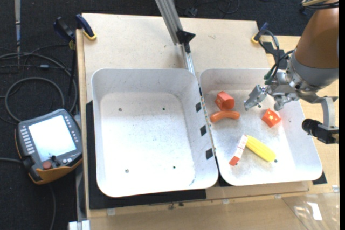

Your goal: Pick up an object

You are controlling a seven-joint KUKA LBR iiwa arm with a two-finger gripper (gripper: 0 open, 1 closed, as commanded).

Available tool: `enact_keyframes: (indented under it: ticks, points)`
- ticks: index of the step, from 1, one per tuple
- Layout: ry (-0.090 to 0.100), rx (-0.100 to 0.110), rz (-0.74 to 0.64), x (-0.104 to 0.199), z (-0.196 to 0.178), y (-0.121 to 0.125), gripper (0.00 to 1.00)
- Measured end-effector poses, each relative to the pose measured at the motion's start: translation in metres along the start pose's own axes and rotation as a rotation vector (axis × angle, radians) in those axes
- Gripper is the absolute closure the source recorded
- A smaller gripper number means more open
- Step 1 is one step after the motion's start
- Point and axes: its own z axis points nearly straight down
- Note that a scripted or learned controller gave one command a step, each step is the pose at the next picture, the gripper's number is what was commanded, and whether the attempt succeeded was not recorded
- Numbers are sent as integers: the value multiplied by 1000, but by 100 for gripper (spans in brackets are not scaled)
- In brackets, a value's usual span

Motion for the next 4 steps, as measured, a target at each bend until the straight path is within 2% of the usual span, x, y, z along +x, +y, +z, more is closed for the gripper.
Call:
enact_keyframes:
  ticks: [1, 3, 4]
  points:
    - [0, 0, 1, 0, 0, 0, 0]
    - [1, 7, 3, 8, 125, -12, 0]
    - [0, 0, 3, 9, 139, -11, 0]
